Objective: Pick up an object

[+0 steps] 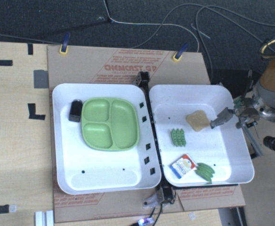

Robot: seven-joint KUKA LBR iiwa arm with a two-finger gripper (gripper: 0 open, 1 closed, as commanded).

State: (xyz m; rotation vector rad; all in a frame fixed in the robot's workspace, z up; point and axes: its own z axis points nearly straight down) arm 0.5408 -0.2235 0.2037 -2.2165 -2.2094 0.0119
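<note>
A: Camera view, gripper [221,120] position?

B: Over the right bin [222,95], at its right rim. Whether it was open or closed, I could not tell. Nothing seen in it.

A: Objects?

B: Tan piece [198,120] just left of the gripper. Green block [178,137] mid-bin. Packet [183,165] and green pod [205,171] at the near side, touching. Left bin [64,140] held a green tray [110,124], black item [75,110] beside it.

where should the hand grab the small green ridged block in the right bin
Across the narrow sides of the green ridged block, coming straight down from above. It lies flat on the floor of the right bin with open space all round, so both fingers should fit beside it.
</note>
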